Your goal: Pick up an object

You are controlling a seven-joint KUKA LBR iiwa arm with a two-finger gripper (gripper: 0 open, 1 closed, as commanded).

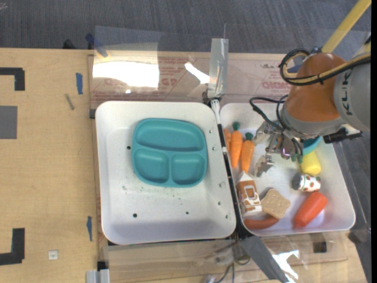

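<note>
bins (112, 158) hold tray (169, 152), carrots (241, 149)

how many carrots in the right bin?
2. Both carrots lie side by side at the right bin's left wall, green tops pointing away from the camera: one next to the wall, the other just right of it, near the gripper. The arm may hide more.

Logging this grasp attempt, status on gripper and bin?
Gripper low in right bin, beside the carrots. Nothing seen between fingers. Toy food crowds it: yellow piece, red pepper, cracker.
</note>
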